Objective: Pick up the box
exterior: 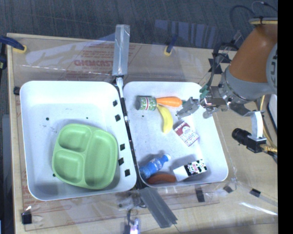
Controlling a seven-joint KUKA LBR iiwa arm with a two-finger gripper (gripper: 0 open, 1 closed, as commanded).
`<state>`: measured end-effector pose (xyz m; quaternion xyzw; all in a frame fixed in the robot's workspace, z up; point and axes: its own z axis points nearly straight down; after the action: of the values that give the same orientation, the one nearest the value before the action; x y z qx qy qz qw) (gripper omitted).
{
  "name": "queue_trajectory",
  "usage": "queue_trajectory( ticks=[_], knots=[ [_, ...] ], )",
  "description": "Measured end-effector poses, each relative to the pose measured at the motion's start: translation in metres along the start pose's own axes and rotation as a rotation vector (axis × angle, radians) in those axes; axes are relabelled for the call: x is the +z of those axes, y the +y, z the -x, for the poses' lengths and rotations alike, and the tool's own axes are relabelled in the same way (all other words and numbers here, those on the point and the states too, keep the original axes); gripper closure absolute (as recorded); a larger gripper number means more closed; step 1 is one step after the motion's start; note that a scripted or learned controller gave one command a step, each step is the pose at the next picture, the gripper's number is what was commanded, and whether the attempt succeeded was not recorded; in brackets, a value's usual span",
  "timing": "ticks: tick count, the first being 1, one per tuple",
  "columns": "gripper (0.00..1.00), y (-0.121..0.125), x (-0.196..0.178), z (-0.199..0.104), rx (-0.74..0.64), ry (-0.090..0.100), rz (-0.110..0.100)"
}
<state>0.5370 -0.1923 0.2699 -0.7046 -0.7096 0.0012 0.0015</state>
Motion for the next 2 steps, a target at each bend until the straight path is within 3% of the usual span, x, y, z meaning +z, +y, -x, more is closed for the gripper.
queue_trajectory(
  ticks=[1,2],
  knots=[
    [0.00,-0.017,0.170,0.012,-0.159,0.001,0.000],
    [0.00,0.025,0.173,0.018,-0.152,0.000,0.001]
  ],
)
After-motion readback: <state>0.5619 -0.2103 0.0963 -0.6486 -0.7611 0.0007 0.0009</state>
